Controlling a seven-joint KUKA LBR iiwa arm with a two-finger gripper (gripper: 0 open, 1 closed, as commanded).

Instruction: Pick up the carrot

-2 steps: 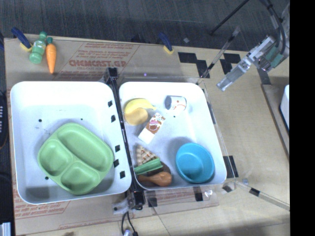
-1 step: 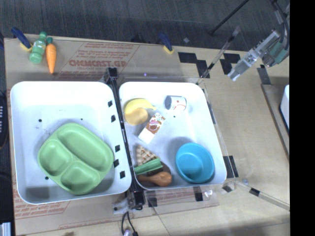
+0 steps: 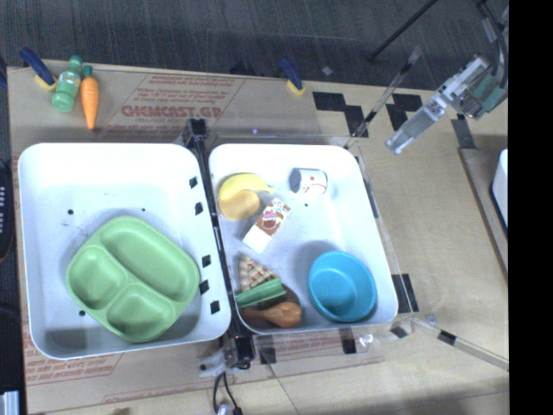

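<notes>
The carrot [image 3: 89, 99], orange with a green top, lies on the cardboard bench surface beyond the far left corner of the left bin [image 3: 34, 232], outside both bins. It touches a small green bottle [image 3: 65, 89] on its left. My gripper [image 3: 403, 138] hangs at the upper right, past the far right corner of the right bin [image 3: 376, 223] and far from the carrot. Nothing shows at its tip.
A green divided plate [image 3: 131, 277] lies in the left bin. The right bin holds a yellow fruit [image 3: 239, 194], a small can [image 3: 308, 181], a little carton [image 3: 270, 219], a waffle [image 3: 255, 272], a brown drumstick [image 3: 278, 314] and a blue bowl [image 3: 342, 285]. Blue clamps [image 3: 36, 67] grip the bench's far edge.
</notes>
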